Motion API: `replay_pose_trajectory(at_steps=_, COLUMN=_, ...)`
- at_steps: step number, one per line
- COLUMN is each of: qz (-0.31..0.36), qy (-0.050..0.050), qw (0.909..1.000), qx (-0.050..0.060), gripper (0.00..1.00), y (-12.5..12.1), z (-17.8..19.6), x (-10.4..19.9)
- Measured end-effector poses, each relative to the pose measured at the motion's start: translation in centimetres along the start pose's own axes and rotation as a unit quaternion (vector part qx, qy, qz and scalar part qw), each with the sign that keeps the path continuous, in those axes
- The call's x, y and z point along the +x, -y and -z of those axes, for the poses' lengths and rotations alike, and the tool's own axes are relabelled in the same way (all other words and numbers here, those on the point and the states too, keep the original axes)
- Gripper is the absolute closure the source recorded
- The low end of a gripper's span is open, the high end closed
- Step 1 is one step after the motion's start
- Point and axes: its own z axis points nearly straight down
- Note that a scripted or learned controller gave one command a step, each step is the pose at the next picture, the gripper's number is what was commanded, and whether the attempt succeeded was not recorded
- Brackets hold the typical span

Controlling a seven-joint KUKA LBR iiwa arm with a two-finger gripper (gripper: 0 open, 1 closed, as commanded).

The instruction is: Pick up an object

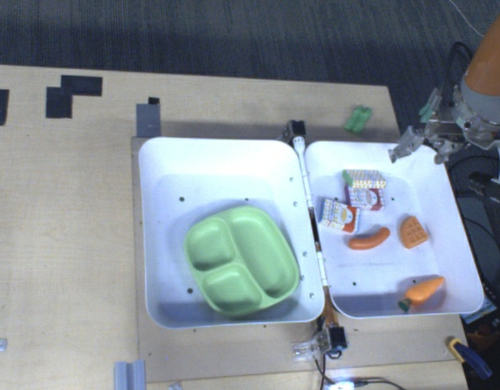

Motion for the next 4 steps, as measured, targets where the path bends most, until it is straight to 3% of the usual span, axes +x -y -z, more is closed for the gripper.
replay_pose_trajectory(at_steps=1, qz=0.001, qy=0.000, qw=1.0000, qx=-0.001, gripper=0.00, y=-2.2, z=-12.8, x=2.4)
replay_pose_trajectory(at_steps=2, qz=0.003, qy=0.001, qw=1.0000, qx=-0.004, gripper=1.00, y=-2.3, z=-11.6, x=2.4)
replay_pose_trajectory(at_steps=3, qz=-0.001, qy=0.001, qw=1.0000, qx=-0.001, gripper=1.00, y=-2.1, z=-11.8, x=-2.6)
replay_pose_trajectory(at_steps=4, qz=0.001, qy=-0.002, qw=1.0000, qx=0.000, gripper=0.00, y=-2.2, z=-11.8, x=-2.3)
